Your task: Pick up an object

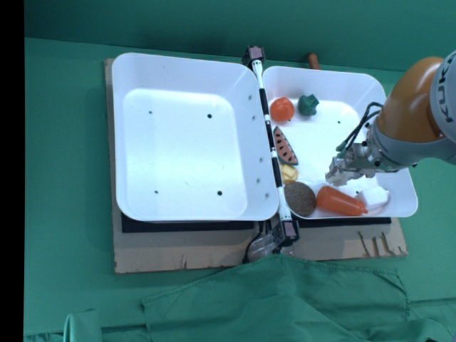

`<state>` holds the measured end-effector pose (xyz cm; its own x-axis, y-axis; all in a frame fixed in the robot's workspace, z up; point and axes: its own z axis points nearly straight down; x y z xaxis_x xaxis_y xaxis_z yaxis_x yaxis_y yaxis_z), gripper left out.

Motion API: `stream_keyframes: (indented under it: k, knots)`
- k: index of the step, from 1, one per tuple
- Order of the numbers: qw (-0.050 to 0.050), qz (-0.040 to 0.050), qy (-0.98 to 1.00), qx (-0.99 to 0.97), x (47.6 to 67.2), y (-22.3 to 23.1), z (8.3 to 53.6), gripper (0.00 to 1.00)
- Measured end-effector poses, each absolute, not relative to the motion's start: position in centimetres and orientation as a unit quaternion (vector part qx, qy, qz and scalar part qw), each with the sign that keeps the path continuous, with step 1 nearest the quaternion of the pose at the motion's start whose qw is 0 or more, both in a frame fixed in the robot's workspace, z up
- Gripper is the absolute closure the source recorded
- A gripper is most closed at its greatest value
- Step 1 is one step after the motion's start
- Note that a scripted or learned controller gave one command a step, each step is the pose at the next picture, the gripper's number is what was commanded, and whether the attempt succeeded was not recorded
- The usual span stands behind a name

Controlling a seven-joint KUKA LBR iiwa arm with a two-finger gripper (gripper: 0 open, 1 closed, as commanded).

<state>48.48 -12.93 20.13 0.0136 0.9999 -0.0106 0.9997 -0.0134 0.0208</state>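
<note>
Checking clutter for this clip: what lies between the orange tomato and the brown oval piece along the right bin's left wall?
In the camera view, between the tomato and the brown oval piece lie a watermelon slice and a small yellow piece.

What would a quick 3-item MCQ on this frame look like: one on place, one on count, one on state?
1. Where does the orange plastic carrot lie?
A. Left bin
B. Right bin, near edge
C. On the green cloth

2. How many toy items are in the right shallow white bin?
A. Two
B. Four
C. At least six

3. Where is the pincer?
A. Low inside the right bin
B. Over the left bin
C. Off the bench

Key: 1 B, the carrot lies along the right bin's near edge. 2 C, orange round tomato, dark green broccoli piece, red watermelon slice, small yellow piece, brown speckled oval and carrot are all there. 3 A, it sits just above the carrot.
</note>
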Motion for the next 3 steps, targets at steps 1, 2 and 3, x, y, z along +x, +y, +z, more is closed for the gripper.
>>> stream_keyframes:
  k: [1, 2, 3]
  knots:
    - [0.003, 0.0008, 0.706, 0.708, 49.2, -13.9, 26.7, 1.00]
    - [0.001, -0.0007, 0.706, 0.708, 49.1, -13.9, 26.3, 0.00]
    - [-0.001, -0.0016, 0.706, 0.708, 50.1, -12.2, 23.8, 0.00]
